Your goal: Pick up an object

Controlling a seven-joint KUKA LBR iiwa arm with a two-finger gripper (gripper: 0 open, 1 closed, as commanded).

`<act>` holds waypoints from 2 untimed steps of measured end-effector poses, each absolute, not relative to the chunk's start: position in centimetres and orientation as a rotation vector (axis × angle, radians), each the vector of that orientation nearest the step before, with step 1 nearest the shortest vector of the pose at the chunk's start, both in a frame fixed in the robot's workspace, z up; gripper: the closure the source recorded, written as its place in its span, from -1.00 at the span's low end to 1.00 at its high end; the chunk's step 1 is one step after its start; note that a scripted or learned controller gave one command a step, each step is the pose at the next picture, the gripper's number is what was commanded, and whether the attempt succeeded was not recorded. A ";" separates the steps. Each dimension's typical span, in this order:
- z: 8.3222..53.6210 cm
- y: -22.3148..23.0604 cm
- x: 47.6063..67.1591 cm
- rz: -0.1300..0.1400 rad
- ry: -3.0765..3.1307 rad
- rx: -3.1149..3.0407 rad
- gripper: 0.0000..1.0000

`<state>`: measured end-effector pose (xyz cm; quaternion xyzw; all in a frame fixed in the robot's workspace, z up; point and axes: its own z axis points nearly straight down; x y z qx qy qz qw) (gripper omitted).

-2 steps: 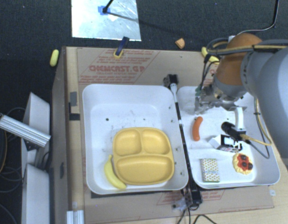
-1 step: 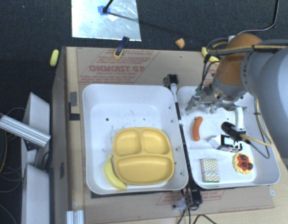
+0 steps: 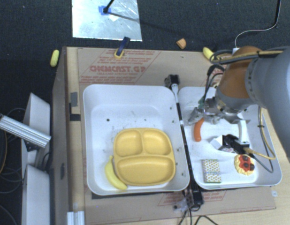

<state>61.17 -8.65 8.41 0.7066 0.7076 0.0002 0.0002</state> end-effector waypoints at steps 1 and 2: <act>8.4 -9.5 59.3 0.000 2.223 2.220 -1.00; 9.5 -9.5 59.4 0.003 2.223 2.218 1.00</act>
